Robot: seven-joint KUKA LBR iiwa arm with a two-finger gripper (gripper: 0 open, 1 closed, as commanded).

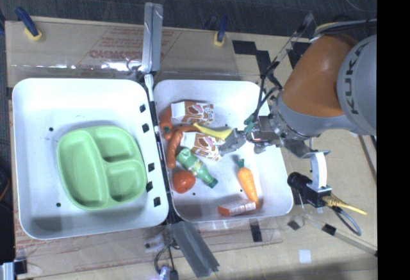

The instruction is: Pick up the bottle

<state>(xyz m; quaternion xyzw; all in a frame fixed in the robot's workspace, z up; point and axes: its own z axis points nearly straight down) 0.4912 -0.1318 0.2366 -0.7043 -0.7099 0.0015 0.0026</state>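
Observation:
The bottle (196,168) is green with a pale label and lies on its side in the right bin (272,198), left of centre, its neck pointing toward the lower right. A red tomato (183,181) touches its lower left side. My gripper (233,141) hangs low in the same bin, up and to the right of the bottle, beside a yellow banana (213,131) and a carton (204,143). Nothing shows in its grasp. The grey and orange arm (320,90) reaches in from the right.
The right bin also holds a second carton (192,109), an orange sausage-like piece (173,148), a carrot (248,184) and a small red and white tube (238,209). In the left bin (38,208) lies a green divided plate (100,166).

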